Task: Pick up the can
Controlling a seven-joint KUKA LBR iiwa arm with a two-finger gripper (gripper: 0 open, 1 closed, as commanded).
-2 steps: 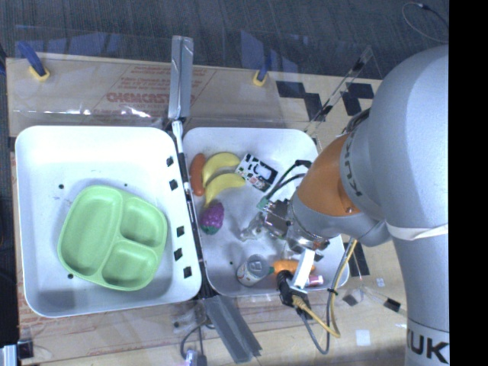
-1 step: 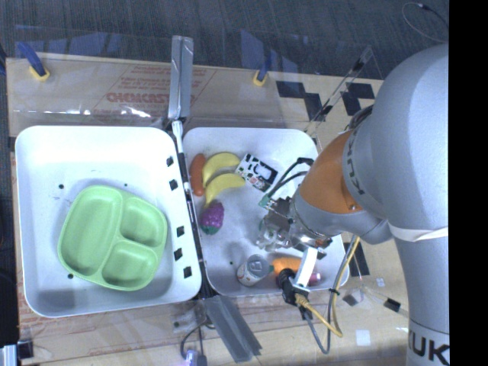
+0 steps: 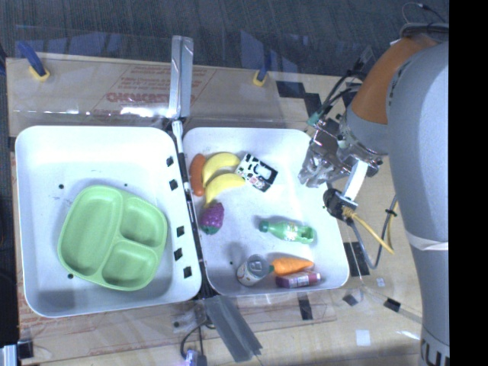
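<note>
Gripper (image 3: 314, 175) hangs well apart from the can (image 3: 252, 269) — (bin's (image 3: 229, 287) near edge).

wooden bench (image 3: 91, 334), dark carpeted floor (image 3: 229, 6)

Even overhead light; the white bins (image 3: 46, 158) glare slightly, shadows are soft, the carpet is dim, detail mildly blurred.

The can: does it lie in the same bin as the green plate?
No. The can lies in the right bin; the green plate is in the left bin.
</note>
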